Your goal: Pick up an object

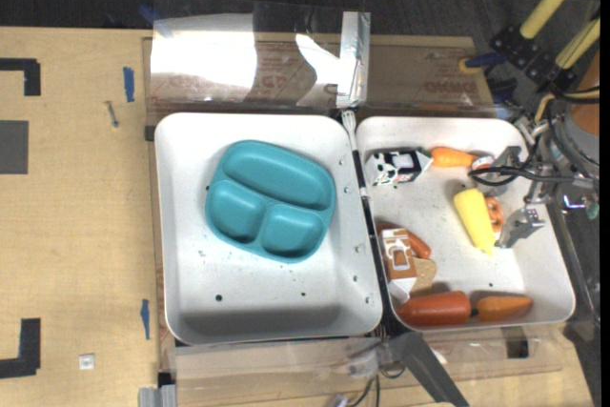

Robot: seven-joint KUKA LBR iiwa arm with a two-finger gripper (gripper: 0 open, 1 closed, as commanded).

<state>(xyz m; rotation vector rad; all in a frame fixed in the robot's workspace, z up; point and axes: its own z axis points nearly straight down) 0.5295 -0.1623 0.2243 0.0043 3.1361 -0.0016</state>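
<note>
Looking down from the one camera, we see two white bins side by side: the left bin holds a teal divided plate, and the right bin holds the loose pieces. Taking the right bin as a clock face, a black-and-white toy and a carrot lie around eleven to twelve, a brown packet sits at about eight, and a red sausage and an orange one lie end to end along six. The likeliest target, in our judgement, is the yellow banana, a little right of the bin's middle. The gripper hangs near the bin's three o'clock wall, just beside the banana. From the gripper the banana lies toward nine o'clock, and its long axis runs roughly from eleven to five, with the lower tip nearest the metal. Something small and orange sits between the two, though it is too blurred for us to name. We cannot tell how the gripper is set, as cables and glare muddle that corner.
</note>
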